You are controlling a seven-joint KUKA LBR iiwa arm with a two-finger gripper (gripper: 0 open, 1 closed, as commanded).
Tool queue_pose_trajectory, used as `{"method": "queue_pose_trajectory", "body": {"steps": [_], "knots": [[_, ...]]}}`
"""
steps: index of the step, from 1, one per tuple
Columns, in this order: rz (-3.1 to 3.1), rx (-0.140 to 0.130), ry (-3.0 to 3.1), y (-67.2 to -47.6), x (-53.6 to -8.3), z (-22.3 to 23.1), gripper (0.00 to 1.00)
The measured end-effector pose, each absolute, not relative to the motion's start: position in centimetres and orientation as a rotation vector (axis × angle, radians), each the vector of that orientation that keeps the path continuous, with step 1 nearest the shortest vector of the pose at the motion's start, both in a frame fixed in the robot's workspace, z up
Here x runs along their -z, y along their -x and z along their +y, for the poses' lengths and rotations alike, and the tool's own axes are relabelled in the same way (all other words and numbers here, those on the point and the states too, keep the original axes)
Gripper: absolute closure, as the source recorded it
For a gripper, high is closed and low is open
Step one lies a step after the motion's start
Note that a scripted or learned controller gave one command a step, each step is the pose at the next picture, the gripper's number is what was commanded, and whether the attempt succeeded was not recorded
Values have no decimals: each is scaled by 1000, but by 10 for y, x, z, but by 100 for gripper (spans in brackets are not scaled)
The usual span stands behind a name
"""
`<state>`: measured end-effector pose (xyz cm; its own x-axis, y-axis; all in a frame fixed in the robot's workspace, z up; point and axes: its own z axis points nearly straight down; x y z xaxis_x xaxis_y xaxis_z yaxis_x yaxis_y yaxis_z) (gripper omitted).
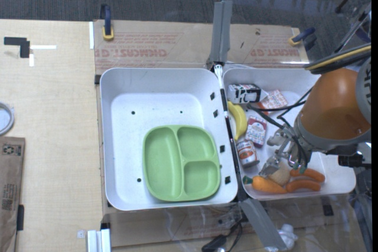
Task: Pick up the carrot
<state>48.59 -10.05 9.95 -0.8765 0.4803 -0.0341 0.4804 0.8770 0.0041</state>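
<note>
Orange carrot (269,186) near wall | gripper (282,163) above | can (247,154) beside

The gripper (277,163) hangs low in the right bin (348,185), near its front wall. Just below the fingers (273,168) lies the carrot (269,185), with a sausage (303,185) beside it to the right. Left of the fingers stands a can (247,153), and beyond that a banana (238,118) along the bin's left wall. Behind the fingers lie packets (257,130). Further left, in the left bin (118,127), sits a tray (181,163).
</note>
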Motion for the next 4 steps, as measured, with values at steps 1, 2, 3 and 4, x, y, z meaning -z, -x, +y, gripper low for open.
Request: {"method": "queue_pose_trajectory", "body": {"steps": [1, 2, 3, 4], "knots": [[2943, 0, -1094, -481, -192, -83, 0], [2888, 0, -1235, -478, -91, -115, 0], [3041, -1, -778, -478, -110, -117, 0], [3035, -1, -802, -486, -137, -131, 0]]}}
